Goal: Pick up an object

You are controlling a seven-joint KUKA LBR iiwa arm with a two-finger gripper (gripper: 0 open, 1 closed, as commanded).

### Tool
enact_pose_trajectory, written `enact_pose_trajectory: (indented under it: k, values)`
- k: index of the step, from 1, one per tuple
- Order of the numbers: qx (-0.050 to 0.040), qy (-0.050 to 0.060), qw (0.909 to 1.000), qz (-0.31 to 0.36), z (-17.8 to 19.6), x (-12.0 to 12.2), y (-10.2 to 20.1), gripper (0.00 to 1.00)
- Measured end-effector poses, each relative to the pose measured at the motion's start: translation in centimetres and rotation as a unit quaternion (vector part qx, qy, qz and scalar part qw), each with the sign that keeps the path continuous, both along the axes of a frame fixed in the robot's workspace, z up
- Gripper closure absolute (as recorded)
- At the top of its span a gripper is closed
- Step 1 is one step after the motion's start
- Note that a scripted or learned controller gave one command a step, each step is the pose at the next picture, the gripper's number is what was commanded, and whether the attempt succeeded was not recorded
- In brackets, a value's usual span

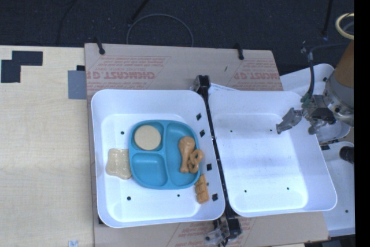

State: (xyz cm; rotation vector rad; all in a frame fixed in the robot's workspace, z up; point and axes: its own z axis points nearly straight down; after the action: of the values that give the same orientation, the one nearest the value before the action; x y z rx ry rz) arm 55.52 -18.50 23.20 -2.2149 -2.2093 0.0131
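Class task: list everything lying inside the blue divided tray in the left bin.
The blue tray holds a round tan disc in one compartment and a tan pretzel-like piece in another. What lies beneath them is covered.

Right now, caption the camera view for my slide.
Gripper over the right bin's far edge; blue tray and food pieces sit in the left bin.

2 bins (110, 118), 1 blue tray (153, 173)
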Motion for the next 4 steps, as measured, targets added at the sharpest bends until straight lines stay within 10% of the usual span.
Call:
enact_pose_trajectory:
  k: [1,4]
  values:
    - [-0.0011,-0.006,1.0,0.001,0.7,0.2,0.0,0.0]
    - [-0.0004,-0.004,1.0,0.001,-12.8,-0.4,-0.2,0.0]
